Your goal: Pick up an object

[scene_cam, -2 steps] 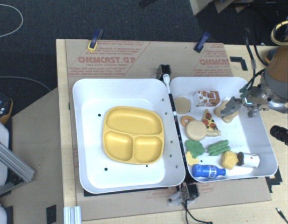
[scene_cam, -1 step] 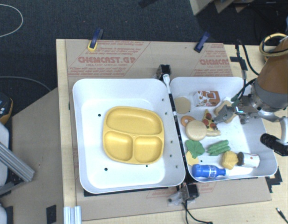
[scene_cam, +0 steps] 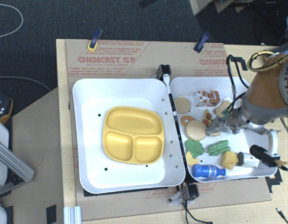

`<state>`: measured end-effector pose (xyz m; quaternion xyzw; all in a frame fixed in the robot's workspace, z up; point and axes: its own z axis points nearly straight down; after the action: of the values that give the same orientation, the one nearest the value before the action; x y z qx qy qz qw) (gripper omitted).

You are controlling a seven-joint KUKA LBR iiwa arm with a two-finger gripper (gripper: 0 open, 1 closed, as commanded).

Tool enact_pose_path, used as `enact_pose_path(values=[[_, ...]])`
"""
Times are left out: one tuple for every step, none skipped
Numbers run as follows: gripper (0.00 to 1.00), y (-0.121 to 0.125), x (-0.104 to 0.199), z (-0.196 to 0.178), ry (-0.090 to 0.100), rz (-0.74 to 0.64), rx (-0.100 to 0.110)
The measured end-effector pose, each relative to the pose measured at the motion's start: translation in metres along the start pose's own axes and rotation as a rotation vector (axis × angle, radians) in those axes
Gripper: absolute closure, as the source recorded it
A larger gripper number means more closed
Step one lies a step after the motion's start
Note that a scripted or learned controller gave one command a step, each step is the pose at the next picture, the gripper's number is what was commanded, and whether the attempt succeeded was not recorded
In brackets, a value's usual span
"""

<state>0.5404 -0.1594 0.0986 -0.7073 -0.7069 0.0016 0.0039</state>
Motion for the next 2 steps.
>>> enact_pose_path(values=[[0.0,0.002,0.0,0.01,0.0,-0.001,-0.008],[1.0,0.005,0.001,-0.002,-0.002,-0.001,-0.019]])
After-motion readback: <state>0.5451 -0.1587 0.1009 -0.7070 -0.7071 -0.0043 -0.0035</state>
